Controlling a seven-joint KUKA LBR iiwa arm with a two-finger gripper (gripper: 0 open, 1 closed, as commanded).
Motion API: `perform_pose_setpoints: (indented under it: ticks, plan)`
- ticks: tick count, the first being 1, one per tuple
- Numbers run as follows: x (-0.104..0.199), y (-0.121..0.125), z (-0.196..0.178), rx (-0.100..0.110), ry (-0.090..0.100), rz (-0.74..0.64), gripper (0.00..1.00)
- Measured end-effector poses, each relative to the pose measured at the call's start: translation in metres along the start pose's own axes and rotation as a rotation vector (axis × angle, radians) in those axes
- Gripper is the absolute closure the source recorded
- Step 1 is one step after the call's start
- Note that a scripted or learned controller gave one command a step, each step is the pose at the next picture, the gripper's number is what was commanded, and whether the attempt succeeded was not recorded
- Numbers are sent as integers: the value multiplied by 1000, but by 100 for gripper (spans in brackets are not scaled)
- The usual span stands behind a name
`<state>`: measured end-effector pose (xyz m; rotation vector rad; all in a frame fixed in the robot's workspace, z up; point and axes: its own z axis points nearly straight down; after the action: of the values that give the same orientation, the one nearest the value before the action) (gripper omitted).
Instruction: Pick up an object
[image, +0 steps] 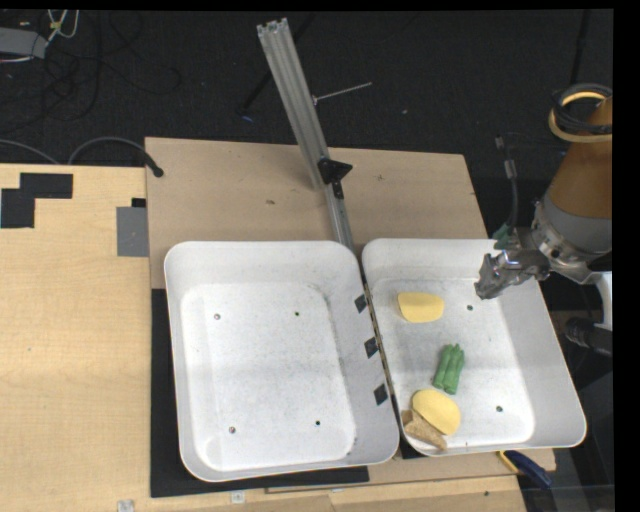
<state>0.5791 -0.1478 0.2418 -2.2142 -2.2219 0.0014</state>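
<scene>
Because the three objects lie loose in the right bin (520, 400), the yellow piece (421, 306) nearest, the gripper (490, 285) hangs at frame right just above it, carrying nothing, its spread impossible to tell

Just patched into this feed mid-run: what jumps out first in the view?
The arm's hand hangs over the upper right of the right bin, with nothing seen in it. In that bin lie a yellow piece near the top, a green piece in the middle, and another yellow piece atop a tan scrap at the lower left corner.
</scene>
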Motion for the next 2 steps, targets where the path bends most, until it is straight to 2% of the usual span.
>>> perform_pose_setpoints:
  ticks: [2]
  plan:
    - [99, -6, 4, 0, -1, 1, 100]
